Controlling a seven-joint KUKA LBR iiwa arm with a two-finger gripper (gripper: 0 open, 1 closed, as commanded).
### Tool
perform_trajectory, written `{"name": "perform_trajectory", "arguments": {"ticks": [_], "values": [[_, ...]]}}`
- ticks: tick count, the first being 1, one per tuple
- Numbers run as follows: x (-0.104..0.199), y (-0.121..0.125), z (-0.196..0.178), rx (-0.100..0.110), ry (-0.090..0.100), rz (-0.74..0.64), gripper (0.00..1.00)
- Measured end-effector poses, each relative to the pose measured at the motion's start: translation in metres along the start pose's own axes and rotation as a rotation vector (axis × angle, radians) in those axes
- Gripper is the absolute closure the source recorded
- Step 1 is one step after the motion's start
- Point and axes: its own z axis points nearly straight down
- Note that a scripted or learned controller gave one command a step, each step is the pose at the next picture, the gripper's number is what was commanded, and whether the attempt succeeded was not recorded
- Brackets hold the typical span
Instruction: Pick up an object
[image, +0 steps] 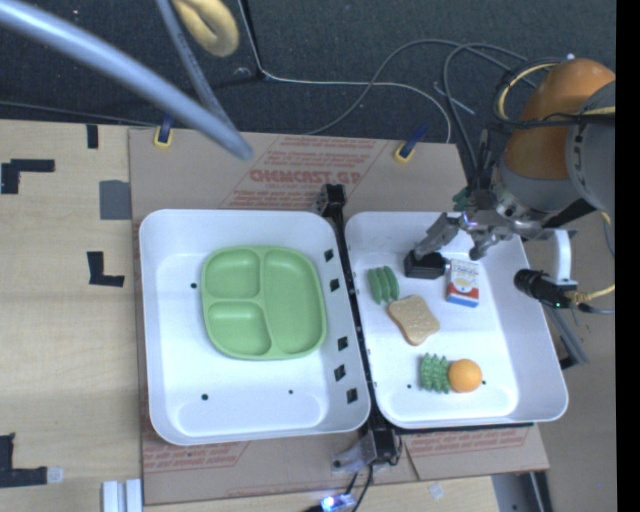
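Two shallow white plastic bins sit side by side on a sheet of brown cardboard laid over the pale wooden bench. The left bin holds a light green divided plastic tray with three compartments, lying flat near the bin's middle. The right bin holds five small items: a ridged dark green pickle-shaped toy near the divider, a tan slice of toy bread just below and right of it, a small white carton with red and blue print further right, and, toward the near edge, a spiky green toy touching a round orange ball. The carton's print is too small to read.

The grey arm with its orange band enters from the right, its upper part cut off by the frame edge. The two-finger gripper hangs over the far part of the right bin, just left of the carton and above the bread slice. A dark finger tip lies low near the bin floor; the second finger is hard to separate from the wrist hardware, so the spread of the jaws cannot be told, and nothing is seen held between them.

A blurred grey bar crosses the upper left corner, out of focus.
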Motion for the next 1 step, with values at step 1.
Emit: {"name": "perform_trajectory", "arguments": {"ticks": [1], "values": [[0.0030,0.0060,0.0470,0.004,-0.001,-0.001,0.00]]}}
